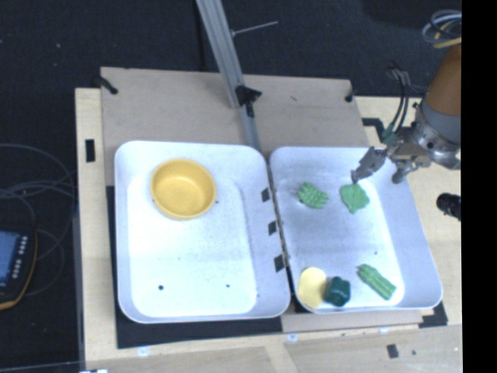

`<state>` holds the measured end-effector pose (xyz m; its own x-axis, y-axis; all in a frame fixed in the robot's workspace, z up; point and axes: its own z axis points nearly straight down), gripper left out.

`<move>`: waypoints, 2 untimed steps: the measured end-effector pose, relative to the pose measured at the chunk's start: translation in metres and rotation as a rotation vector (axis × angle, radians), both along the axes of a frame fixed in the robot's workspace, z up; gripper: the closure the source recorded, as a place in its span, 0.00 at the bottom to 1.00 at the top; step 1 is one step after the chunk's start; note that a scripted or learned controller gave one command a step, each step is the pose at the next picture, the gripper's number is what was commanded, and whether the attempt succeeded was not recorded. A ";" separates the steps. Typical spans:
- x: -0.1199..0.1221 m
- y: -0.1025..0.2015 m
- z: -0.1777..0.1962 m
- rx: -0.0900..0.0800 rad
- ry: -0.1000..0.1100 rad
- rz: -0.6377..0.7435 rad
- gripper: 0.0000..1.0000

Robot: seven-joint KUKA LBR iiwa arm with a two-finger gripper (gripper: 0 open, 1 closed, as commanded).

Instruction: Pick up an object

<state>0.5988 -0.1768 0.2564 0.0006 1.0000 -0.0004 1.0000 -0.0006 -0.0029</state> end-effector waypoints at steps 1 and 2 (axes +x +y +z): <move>0.002 0.000 -0.042 0.000 0.000 0.000 0.00; 0.005 0.005 -0.101 0.000 0.001 0.001 0.00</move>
<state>0.6040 -0.1713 0.1550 0.0001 1.0000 0.0001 1.0000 -0.0001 -0.0043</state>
